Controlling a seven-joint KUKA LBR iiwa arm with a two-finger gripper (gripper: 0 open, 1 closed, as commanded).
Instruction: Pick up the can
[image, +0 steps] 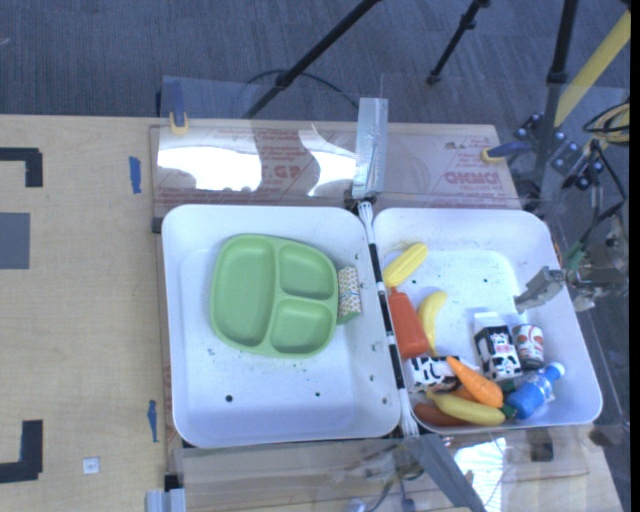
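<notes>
Gripper (540, 287) sits at the right bin's (470, 235) right rim, nothing between its fingers. Can (529, 345) stands just below and left of it, apart from it, touching a black-and-white carton (496, 352). Blue bottle (530, 391) is further below the gripper. Carrot (474, 380), orange block (408, 325) and bananas (405, 264) lie to its left. Far left of it, left bin (190, 330) holds a green divided plate (272, 294).

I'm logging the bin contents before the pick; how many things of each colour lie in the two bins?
Green: 1, divided plate
Yellow: 3, bananas
Orange: 2, block, carrot
Red: 1, can
Blue: 1, bottle
Black-and-white: 2, cartons
Patterned: 1, small piece
Total: 11
</notes>
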